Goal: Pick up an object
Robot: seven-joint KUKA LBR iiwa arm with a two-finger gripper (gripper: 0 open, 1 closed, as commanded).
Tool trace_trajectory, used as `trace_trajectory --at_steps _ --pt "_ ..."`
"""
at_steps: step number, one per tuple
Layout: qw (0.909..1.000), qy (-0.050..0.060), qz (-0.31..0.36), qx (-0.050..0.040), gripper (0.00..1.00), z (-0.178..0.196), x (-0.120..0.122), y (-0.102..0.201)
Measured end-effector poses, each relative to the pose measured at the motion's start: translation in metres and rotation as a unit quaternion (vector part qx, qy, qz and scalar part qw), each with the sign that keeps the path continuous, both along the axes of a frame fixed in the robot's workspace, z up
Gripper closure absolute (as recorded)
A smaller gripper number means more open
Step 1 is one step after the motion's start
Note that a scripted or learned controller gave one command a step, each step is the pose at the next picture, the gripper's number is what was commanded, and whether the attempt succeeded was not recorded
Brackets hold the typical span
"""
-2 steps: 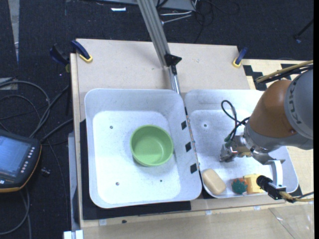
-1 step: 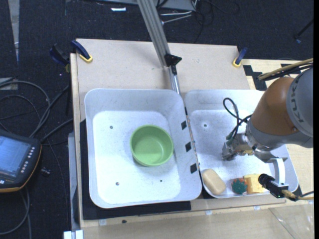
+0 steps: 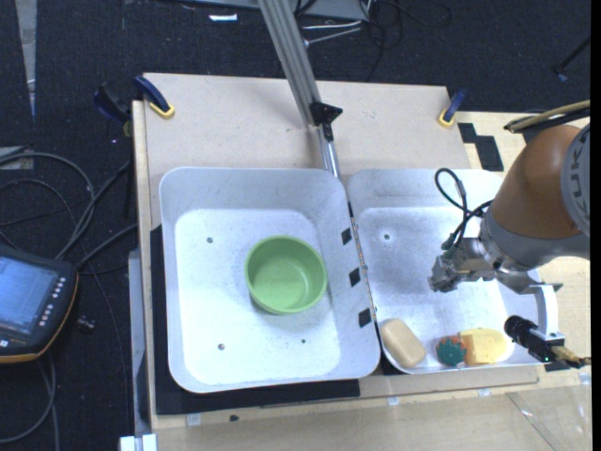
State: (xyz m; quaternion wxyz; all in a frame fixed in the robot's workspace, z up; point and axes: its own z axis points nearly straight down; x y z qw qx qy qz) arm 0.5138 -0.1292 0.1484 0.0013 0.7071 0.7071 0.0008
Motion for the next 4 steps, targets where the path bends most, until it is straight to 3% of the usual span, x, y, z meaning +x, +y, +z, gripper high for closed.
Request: trace_trajectory --at_steps 2,4 --pt "1.0000 0.000 0.001 0.0002 1.00 0.104 0.002 0.017" --pt "1.0000 0.002 0.002 0.0006 1.00 0.098 0.009 0.106"
